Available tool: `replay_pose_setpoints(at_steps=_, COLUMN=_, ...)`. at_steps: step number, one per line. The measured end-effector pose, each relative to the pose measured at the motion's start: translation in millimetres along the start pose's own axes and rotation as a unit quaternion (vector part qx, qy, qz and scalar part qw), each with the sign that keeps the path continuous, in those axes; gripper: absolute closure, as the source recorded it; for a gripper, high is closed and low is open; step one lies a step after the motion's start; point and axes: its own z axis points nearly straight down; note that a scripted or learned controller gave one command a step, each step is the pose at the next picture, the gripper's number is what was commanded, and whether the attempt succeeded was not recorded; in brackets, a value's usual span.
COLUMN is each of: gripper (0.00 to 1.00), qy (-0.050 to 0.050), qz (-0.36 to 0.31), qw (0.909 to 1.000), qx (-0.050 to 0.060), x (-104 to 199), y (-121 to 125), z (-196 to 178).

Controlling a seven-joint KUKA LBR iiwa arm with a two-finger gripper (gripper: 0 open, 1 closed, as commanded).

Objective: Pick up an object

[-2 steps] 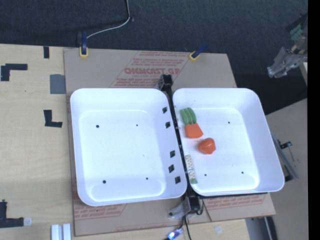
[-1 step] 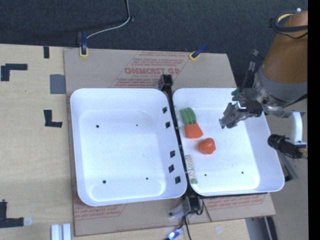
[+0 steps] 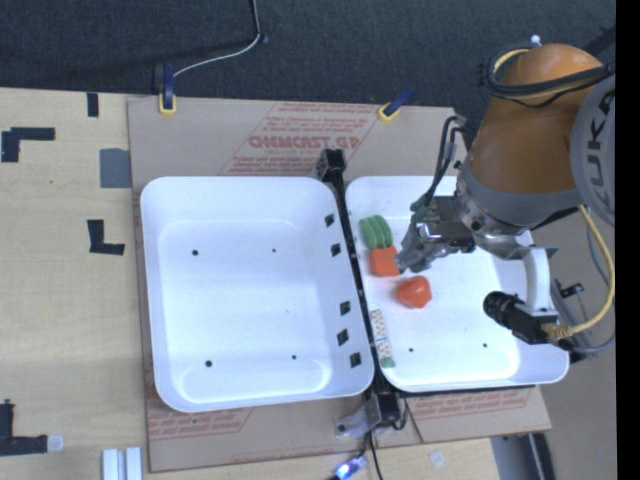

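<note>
The far right part of the right bin (image 3: 500,373) is being covered by the arm (image 3: 530,138), whose body is being cut off by the right edge. The state of the gripper (image 3: 420,253) is not being resolved. A small object (image 3: 379,330) by the divider is being rendered too small to identify.

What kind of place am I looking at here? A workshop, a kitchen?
Most likely a robotics test lab. A grey and orange arm hangs over two white bins clamped to a cardboard sheet, with small toy-like items to grab and tape marks on the bench.
</note>
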Motion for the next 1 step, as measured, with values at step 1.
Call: replay_pose_setpoints(at_steps=1, gripper=1.0, qy=-0.001, qz=0.001, qw=1.0, qx=-0.006, x=16.0, y=34.1, z=-61.8)
